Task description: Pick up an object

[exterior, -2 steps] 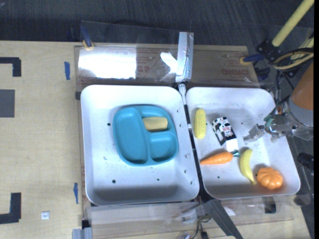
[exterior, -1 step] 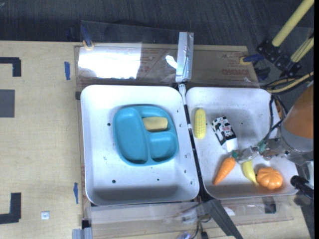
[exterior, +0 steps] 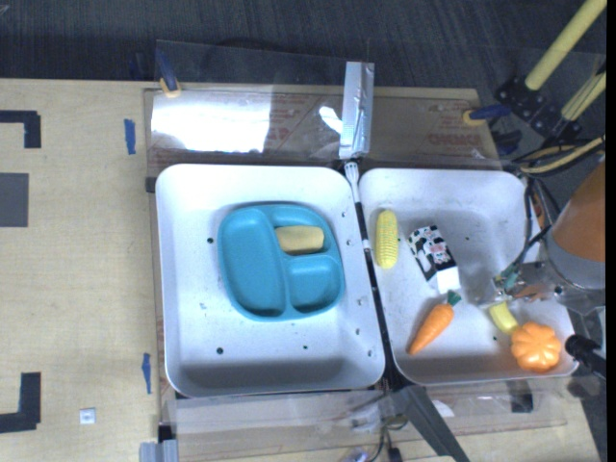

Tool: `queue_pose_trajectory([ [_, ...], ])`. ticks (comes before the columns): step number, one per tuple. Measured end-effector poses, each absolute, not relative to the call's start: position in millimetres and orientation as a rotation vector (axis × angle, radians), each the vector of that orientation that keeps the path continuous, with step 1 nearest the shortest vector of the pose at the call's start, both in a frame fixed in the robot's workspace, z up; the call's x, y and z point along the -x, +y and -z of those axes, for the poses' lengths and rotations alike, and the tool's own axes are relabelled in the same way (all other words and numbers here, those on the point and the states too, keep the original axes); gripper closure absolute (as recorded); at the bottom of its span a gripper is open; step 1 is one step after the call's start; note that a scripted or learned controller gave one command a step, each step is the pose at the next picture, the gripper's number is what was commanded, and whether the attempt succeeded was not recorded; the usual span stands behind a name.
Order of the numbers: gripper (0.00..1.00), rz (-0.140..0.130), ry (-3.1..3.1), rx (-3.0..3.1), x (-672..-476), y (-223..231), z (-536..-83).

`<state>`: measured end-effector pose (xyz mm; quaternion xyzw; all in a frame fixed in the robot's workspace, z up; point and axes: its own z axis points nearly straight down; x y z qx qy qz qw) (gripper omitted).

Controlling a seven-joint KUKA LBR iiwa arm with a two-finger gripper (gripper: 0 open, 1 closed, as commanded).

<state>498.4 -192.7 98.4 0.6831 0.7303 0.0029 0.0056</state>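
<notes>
Hand (exterior: 508,287), grip state indeterminate, sits beside pumpkin (exterior: 536,346) in right bin (exterior: 481,186); recommend centring squarely before closing.

Pale wooden bench (exterior: 67,287) with black markings; dark carpeted floor (exterior: 241,8) beyond; yellow pole (exterior: 575,29) upper right

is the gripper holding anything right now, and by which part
It cannot be told: the gripper sits low at the right bin's edge, just above the small yellow piece, and no object shows between its tips.
</notes>
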Motion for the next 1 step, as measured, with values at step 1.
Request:
queue_pose_trajectory([
  [1,1.0,-0.012,2.345,-2.081,-533.6,-102.8,-211.2],
])
